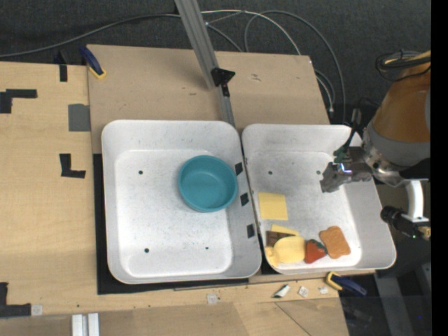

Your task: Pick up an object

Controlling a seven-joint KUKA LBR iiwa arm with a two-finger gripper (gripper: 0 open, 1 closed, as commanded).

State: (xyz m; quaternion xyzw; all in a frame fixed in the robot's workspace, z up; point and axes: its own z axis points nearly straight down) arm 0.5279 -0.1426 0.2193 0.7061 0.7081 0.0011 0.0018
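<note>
My gripper [334, 178] hangs over the right side of the right bin [301, 140], reaching in from the right with nothing seen between its fingers. Below and left of it a flat yellow square [273, 206] lies on the bin floor. Along the bin's front edge sit a pale yellow lump [287, 249], a small red piece [314, 250] and an orange biscuit-like piece [336, 241]. A teal bowl [207, 182] stands upright in the left bin [140, 208], near its right wall.
A grey metal pole [203, 40] slants down from the top to the gap between the bins. Cables [294, 26] loop over the dark floor behind the wooden bench. Blue-yellow clamps sit at the board's far left corner [93, 61] and front right [343, 283].
</note>
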